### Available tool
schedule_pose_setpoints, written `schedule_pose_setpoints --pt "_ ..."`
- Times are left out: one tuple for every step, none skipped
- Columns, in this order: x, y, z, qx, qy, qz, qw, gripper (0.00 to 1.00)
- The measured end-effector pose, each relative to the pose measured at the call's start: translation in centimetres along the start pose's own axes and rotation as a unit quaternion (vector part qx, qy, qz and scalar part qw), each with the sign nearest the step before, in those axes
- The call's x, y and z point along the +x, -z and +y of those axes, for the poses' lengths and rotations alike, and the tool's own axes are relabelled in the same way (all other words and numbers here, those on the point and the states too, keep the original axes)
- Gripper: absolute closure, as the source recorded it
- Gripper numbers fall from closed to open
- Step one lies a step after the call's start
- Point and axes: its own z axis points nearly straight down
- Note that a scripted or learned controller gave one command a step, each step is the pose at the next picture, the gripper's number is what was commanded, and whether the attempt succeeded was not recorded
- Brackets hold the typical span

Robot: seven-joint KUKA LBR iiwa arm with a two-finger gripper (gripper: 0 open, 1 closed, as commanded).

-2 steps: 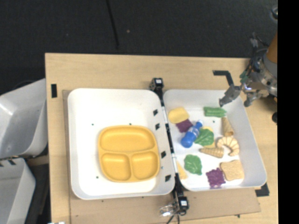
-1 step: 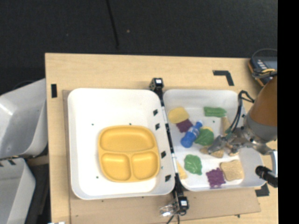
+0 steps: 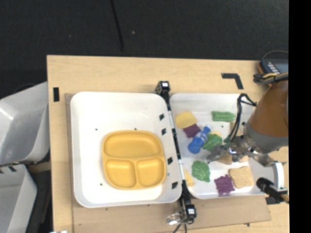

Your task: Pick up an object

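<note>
The right bin holds several toy foods. A yellow piece lies at its back left, with a dark purple piece and a blue piece just in front of it. A green piece sits at the back, another green one in the middle, and a third near the front. A purple cluster and a bread slice lie at the front right. My gripper hangs low over the bin's middle, beside the middle green piece and just behind the bread slice.
The left bin carries a yellow divided plate. The orange-banded arm covers the right bin's right side. A small yellow bit lies by the divider between the bins. A dark device sits on the bench at the far right.
</note>
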Motion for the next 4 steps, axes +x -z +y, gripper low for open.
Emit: schedule_pose_setpoints --pt "-8.4 -5.4 0.1 0.000 -0.005 -0.003 1.0000 0.00" --pt "-3.2 -5.2 0.1 0.000 0.000 -0.001 1.0000 0.00" --pt "10.9 5.4 0.3 -0.005 0.004 0.000 1.0000 0.00" --pt "24.3 4.8 0.1 0.000 0.006 0.001 1.0000 0.00"
